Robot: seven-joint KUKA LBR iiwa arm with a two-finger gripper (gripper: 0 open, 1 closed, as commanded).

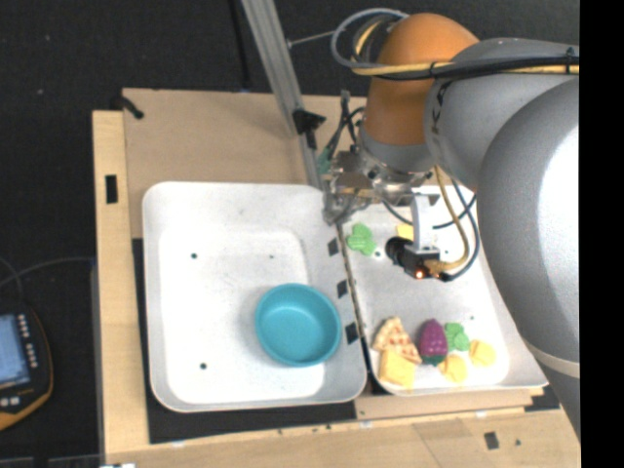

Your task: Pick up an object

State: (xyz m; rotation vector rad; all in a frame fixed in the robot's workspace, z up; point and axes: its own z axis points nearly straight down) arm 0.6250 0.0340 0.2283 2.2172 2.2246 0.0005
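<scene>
Green, bumpy little plastic toy (361,239) lies in the right white bin (507,344), far end, just under the gripper (343,206). Its pointing is unclear, and I cannot tell the claw's state.

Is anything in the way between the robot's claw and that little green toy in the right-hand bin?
Nothing visible blocks it. The gripper hangs just above the green toy. The other toys lie at the bin's near end, and the blue bowl sits in the other bin.

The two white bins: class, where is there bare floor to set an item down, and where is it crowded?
Free: left bin floor above and left of the blue bowl. Crowded: right bin, with toy foods along its near edge, a green piece and the gripper at its far end.
</scene>
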